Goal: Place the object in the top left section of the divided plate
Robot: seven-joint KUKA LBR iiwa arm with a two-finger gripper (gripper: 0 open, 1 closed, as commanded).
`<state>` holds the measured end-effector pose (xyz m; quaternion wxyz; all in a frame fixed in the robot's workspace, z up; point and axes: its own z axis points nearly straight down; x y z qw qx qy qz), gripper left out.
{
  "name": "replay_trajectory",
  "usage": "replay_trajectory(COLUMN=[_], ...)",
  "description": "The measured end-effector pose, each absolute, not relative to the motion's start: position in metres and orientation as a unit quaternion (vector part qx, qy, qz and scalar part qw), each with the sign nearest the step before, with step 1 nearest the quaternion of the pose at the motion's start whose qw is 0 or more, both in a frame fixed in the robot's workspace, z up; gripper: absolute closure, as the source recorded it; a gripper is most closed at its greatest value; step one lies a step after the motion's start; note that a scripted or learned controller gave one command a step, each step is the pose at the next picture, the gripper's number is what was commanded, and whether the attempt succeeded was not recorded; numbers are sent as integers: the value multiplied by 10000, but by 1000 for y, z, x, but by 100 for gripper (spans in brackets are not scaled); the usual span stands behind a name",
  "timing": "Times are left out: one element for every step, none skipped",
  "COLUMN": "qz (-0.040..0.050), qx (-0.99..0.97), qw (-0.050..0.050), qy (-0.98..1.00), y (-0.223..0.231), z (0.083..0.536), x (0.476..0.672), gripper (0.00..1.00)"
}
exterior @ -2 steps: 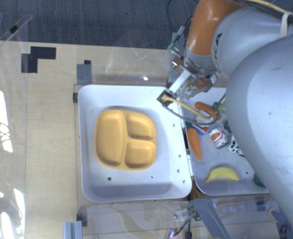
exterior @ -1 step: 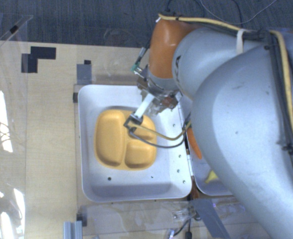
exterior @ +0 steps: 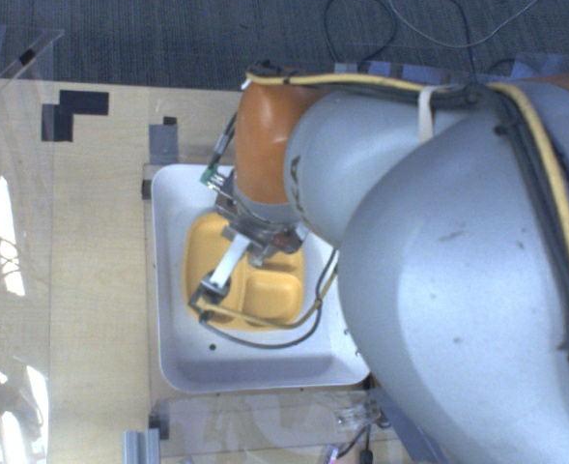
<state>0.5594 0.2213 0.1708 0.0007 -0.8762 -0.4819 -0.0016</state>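
Where the arm reaches in from the right, its grey body covers most of the right half of the view, and its orange band stands above the bin. The bin is white and shallow and rests on the bench. The plate is yellow and lies flat in the bin, toward the bin's upper middle, with bare white floor below it and to its left. The gripper is low over the plate, apparently above the divider at its upper centre, just beside the top left section. Gripper state: cannot be determined, since the wrist blocks the line of sight. The object cannot be made out, because the area beneath the gripper is hidden. The lower right section of the plate shows as a compartment with a raised edge.
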Motion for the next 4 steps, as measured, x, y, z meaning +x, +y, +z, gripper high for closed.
replay_trajectory(qz=[-21,-45,-69,-43], qx=[-8414,-8411,-8406,-8541], qw=[4,6,7,-12], qy=[-5404,-5408,-5416,-5201], y=[235,235,234,191], z=[219,230,241,303], x=[574,575,577,594], gripper=[100,100,100,100])
